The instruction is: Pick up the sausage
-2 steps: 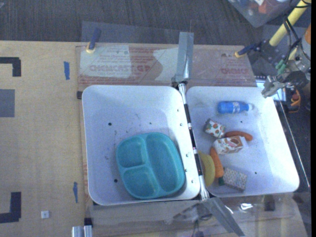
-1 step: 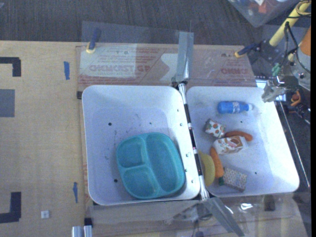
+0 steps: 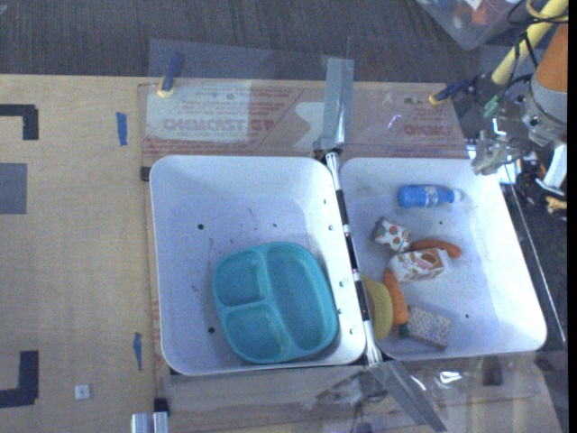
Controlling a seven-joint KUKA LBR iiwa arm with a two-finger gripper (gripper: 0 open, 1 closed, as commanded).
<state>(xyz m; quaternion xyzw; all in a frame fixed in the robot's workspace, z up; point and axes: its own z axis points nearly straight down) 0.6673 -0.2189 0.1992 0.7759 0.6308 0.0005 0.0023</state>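
Note:
The sausage [image 3: 440, 245] is a reddish-orange curved piece lying in the middle of the right bin [image 3: 505, 269]. Its lower edge touches a small white and red carton [image 3: 419, 264]. My gripper [image 3: 492, 154] hangs over the far right corner of that bin, well up and to the right of the sausage, with nothing visible in it.
The right bin also contains a blue bottle [image 3: 425, 196], a small patterned box [image 3: 392, 234], a carrot [image 3: 395, 298], a banana [image 3: 380, 307] and a flat packet [image 3: 429, 327]. A teal divided plate [image 3: 274, 301] lies in the left bin [image 3: 180, 206]. Cables and a plastic box sit at top right.

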